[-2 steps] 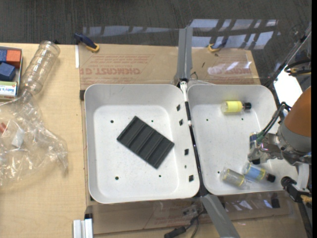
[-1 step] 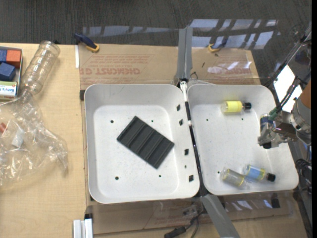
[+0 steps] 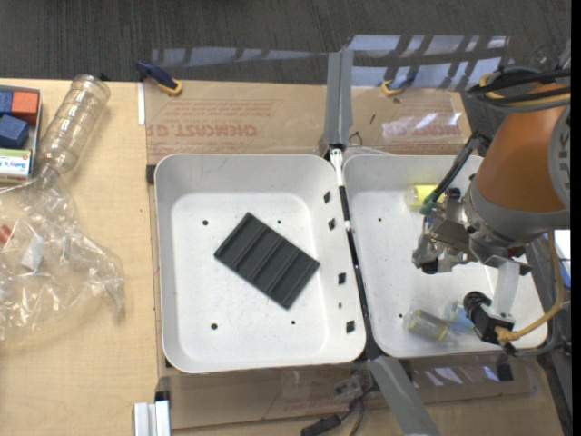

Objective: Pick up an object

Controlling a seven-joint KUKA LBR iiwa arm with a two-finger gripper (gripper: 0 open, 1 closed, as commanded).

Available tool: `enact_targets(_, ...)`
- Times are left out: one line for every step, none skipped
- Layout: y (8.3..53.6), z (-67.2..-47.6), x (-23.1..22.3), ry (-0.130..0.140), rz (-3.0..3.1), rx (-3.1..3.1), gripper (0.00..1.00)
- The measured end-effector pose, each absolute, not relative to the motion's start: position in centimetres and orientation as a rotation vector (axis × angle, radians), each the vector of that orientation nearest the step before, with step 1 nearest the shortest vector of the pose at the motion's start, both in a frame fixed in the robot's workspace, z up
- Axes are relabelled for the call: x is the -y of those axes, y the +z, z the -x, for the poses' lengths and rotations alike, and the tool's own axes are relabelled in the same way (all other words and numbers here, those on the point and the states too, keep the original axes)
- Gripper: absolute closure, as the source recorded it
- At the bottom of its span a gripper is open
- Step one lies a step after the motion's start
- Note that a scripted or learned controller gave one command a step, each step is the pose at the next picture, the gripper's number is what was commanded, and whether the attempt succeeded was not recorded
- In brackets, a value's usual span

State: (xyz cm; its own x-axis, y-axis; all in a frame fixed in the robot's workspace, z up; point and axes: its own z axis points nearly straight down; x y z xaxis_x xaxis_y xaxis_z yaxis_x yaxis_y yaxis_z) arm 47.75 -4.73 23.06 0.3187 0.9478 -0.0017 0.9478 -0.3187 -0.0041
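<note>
A small clear piece [image 3: 427, 325] lies near the front wall of the right bin [image 3: 386, 243]. It is the closest candidate for a pick, with the claw [image 3: 434, 251] hanging over that bin just behind it. Whether the claw is open or closed cannot be told from this angle, and nothing can be seen in its grip. The clear piece looks light, hard and slick, likely to skid or roll under a poor pinch. A hold across its narrow middle seems safest, though the front wall close by leaves little room.

In the left bin [image 3: 182, 271], a black ribbed slab [image 3: 266, 260] lies flat and askew, alone at the centre. Stiff and wide, it would probably have to be taken across a short edge.

Farther back in the right bin, a yellow piece [image 3: 423, 194] sits near the rear wall, close to the arm [image 3: 522, 153]. Crumpled wrap [image 3: 54, 252] and a clear bottle [image 3: 68, 125] rest on the surface [image 3: 91, 371] left of the bins, well clear of any reach. Cardboard [image 3: 236, 121] lies beyond.
</note>
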Motion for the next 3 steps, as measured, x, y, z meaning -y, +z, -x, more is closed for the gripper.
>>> enact_targets(23.8,-47.8,4.8,0.013,2.547,1.834,1.00)
enact_targets(24.6,-47.8,4.9,0.020,2.545,1.835,1.00)
enact_targets(25.3,-47.8,5.0,0.029,2.543,1.835,1.00)
